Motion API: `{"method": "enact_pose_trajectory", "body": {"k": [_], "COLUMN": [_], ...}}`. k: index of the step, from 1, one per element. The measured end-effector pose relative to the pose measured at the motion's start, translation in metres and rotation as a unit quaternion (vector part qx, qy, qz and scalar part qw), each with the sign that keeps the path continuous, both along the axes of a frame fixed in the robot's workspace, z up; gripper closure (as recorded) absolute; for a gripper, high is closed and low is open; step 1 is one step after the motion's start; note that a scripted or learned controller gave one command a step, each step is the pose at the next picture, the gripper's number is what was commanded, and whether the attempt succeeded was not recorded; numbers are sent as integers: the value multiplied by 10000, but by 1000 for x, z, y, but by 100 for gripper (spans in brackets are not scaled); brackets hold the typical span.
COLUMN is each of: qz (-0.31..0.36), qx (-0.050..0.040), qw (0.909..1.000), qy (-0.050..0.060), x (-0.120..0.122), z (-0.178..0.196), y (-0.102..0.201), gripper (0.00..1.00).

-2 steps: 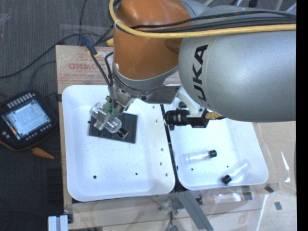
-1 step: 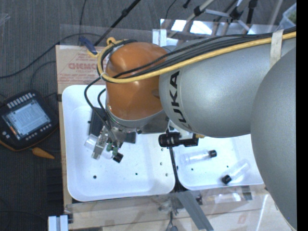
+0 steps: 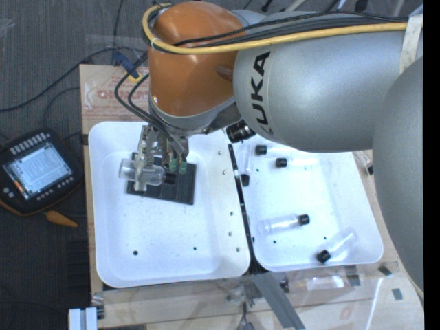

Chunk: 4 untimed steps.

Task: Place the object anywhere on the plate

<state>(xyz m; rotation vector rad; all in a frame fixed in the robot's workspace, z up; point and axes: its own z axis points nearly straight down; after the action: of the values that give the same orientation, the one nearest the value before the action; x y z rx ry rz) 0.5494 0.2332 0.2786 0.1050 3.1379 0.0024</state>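
Left of centre, the gripper [image 3: 152, 162] is pinching a clear vial [image 3: 141, 172] over the black plate [image 3: 180, 188], its long axis lying left-right.

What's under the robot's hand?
The hand sits over a clear tube lying partly on a black plate in the left bin. The hand covers part of both.

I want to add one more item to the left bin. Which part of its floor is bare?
In the left bin, the floor is bare along the front, below the dark plate, and down the right side beside the divider. The upper middle is crowded: the gripper stands over the plate with a clear tube.
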Motion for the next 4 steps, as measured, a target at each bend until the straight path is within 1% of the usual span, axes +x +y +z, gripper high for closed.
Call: {"method": "enact_pose_trajectory", "body": {"k": [1, 2, 3, 4], "qz": [788, 1012, 1732, 2003], "qx": [-5, -5, -7, -3], "qw": [9969, 9949, 9849, 9797], "qy": [9, -4, 18, -8], "x": [-51, 16, -50, -6], "z": [-11, 10, -91, 3], "y": [0, -3, 0, 0], "gripper": [100, 100, 100, 100]}}
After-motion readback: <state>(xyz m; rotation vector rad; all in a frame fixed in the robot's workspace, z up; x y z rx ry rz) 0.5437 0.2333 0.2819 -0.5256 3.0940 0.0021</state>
